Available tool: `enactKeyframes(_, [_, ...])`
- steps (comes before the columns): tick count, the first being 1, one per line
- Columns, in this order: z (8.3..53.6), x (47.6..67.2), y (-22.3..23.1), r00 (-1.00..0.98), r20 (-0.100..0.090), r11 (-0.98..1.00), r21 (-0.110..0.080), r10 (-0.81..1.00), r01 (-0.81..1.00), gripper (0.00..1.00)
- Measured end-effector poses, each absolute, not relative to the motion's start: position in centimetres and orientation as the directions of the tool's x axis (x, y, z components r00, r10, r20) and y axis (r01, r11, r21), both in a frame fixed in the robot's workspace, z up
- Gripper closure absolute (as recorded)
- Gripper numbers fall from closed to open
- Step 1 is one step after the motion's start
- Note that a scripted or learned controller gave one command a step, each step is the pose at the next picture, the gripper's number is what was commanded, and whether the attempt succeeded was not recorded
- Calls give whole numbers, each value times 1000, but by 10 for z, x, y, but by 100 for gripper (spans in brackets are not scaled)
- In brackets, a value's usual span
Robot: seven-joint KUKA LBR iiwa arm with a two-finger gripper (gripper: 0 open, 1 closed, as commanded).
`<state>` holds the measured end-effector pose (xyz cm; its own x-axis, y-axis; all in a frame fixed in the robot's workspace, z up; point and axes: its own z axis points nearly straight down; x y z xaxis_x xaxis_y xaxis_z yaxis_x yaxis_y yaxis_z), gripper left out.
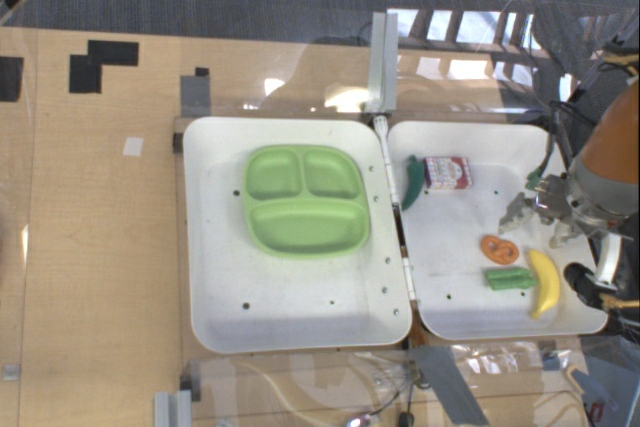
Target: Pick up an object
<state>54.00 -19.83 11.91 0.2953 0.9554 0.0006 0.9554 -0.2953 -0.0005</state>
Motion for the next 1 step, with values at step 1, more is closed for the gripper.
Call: enactKeyframes(1, [92,521,-143,63,-8,-63,23,998,998,0])
